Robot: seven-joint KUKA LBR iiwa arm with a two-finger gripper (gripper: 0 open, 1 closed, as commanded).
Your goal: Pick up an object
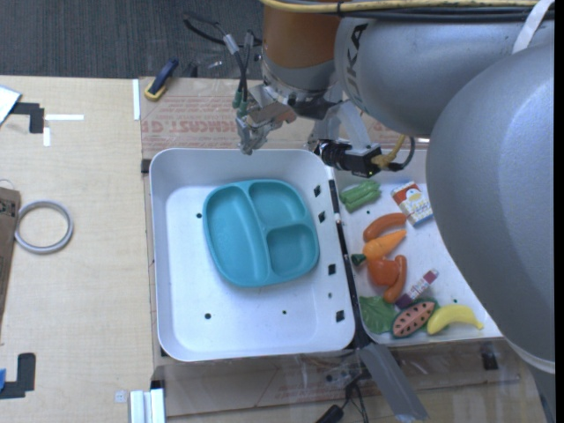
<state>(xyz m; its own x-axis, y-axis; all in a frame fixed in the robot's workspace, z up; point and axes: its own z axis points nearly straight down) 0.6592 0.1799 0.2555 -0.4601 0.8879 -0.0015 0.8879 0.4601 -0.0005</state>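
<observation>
Toy food fills your right bin (458, 267); a teal divided tray (262, 232) lies alone in the left bin (176, 263).

You see a banana (454, 319), carrot (384, 244) and green pepper (359, 194) on the right. A tape roll (41, 226) rests on the counter (79, 324) far left. Your gripper (249, 133) hangs over the left bin's far rim, holding nothing; its spread is unclear.

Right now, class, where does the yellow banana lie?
In the camera view the banana lies at the near right corner of the right bin, just right of the watermelon slice and beside the arm.
</observation>
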